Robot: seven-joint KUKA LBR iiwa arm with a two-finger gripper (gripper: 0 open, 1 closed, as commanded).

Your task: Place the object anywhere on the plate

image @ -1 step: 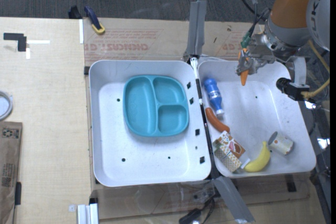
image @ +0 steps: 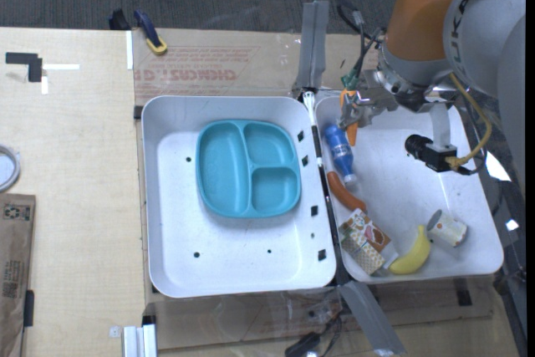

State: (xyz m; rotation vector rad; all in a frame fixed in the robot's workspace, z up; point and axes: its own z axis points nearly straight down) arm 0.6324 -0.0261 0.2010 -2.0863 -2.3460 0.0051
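Two white bins [image: 159, 205]; one blue plate [image: 248, 169]; one bottle [image: 339, 150]; one banana [image: 412, 253].

Even, bright overhead light fills the scene, and both white bins [image: 159, 205] come close to washing out, with only faint, soft shadows along their inner walls. The teal plate [image: 248, 169] shows gentle sheen on its ridges. Focus is fairly sharp mid-frame, while the arm [image: 468, 21] at upper right looks soft and slightly grainy.
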